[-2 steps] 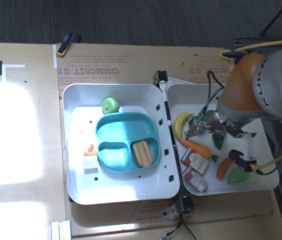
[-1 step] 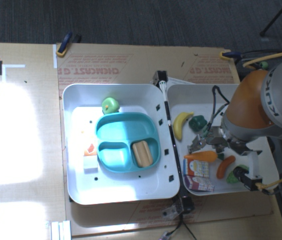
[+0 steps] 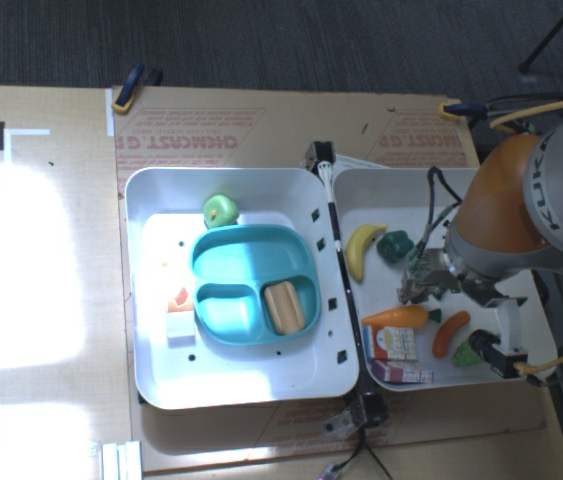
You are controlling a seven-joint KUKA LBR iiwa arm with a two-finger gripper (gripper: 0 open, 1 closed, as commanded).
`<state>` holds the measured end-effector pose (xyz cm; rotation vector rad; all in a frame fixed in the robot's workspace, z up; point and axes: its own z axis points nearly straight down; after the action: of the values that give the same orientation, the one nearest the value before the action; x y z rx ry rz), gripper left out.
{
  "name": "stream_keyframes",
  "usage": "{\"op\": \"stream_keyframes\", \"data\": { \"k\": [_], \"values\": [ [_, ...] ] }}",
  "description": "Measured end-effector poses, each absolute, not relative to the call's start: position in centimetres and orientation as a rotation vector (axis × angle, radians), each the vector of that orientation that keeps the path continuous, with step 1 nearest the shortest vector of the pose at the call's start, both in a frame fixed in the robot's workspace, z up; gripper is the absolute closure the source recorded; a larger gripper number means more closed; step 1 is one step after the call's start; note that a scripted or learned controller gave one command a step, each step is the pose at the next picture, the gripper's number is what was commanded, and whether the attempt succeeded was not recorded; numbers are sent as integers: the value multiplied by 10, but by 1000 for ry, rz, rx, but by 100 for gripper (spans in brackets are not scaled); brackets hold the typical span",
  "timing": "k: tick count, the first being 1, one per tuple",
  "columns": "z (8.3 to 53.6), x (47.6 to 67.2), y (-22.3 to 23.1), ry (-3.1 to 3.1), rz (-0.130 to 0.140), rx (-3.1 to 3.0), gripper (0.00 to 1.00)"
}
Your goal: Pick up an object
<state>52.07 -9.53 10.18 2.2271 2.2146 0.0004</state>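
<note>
The gripper [image 3: 419, 286] sits low in the right bin [image 3: 521, 313], near its centre, just above the carrot [image 3: 397, 317]; whether its jaws are spread or closed cannot be told. Around it lie a banana [image 3: 361, 248] and a dark green item [image 3: 394, 246] toward the bin's far-left corner, and a small carton [image 3: 395, 348] at the near edge. The left bin [image 3: 151, 298] carries a teal divided plate [image 3: 253, 283] holding a bread piece [image 3: 283, 306], with a green apple [image 3: 220, 209] near its far edge.

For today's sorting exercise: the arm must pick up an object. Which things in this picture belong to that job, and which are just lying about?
Part of the job:
gripper, low in the right bin
carrot, just below it
banana
small carton

Just lying about:
left bin
blue tray
bread roll
green apple
</note>
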Motion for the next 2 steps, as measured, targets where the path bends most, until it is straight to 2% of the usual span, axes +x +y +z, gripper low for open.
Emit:
{"op": "stream_keyframes", "data": {
  "k": [1,2],
  "values": [
    [231,526,-43,2221,0,2219,100],
    [330,525,-16,2223,0,2217,100]
  ]
}}
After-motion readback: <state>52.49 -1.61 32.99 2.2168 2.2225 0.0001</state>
